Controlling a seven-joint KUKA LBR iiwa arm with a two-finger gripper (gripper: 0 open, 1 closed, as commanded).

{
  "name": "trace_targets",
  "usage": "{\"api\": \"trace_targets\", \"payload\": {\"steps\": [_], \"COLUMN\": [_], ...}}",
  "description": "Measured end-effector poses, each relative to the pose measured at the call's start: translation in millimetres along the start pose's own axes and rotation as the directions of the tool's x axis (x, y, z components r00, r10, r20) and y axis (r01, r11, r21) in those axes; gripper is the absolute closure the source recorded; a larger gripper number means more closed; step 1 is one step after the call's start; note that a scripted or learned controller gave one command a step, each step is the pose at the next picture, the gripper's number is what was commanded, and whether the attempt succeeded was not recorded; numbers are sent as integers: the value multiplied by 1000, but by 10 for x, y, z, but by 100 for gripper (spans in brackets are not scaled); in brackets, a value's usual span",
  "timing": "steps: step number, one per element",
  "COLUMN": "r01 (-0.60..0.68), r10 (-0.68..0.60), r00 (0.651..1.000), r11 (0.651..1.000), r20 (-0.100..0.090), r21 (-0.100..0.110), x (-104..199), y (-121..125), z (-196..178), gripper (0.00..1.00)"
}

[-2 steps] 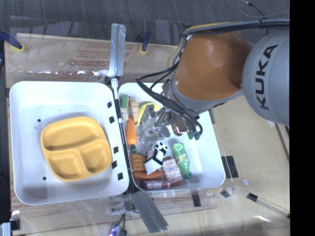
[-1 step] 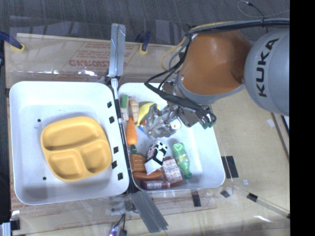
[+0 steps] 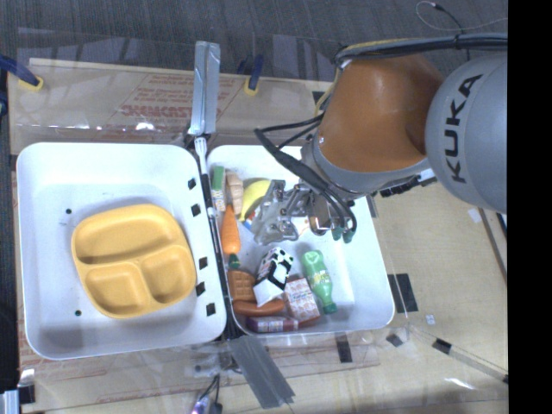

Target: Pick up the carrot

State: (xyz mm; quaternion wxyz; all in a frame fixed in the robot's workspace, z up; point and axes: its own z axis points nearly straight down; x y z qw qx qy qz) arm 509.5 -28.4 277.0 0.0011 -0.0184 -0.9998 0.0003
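over the right bin (image 3: pixel 373 276), the gripper (image 3: pixel 278 216) is held just beside the carrot (image 3: pixel 230 234), above the clutter; whether its jaws are spread or pressed together cannot be told. the approach step is judged to be in hand, since nothing is seen gripped. the carrot is found against the bin's left wall, between a yellow banana (image 3: pixel 252 195) and a sausage (image 3: pixel 259 308). its long axis is laid nearly parallel to that wall, the narrower end apparently pointed toward the near edge. next, a shift leftward and a descent astride the carrot are called for.
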Motion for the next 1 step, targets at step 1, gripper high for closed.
{"api": "trace_targets", "payload": {"steps": [1], "r01": [269], "r10": [-269], "r00": [963], "r11": [963], "r20": [2], "r21": [0], "x": [170], "y": [-7], "z": [303], "gripper": [100]}}
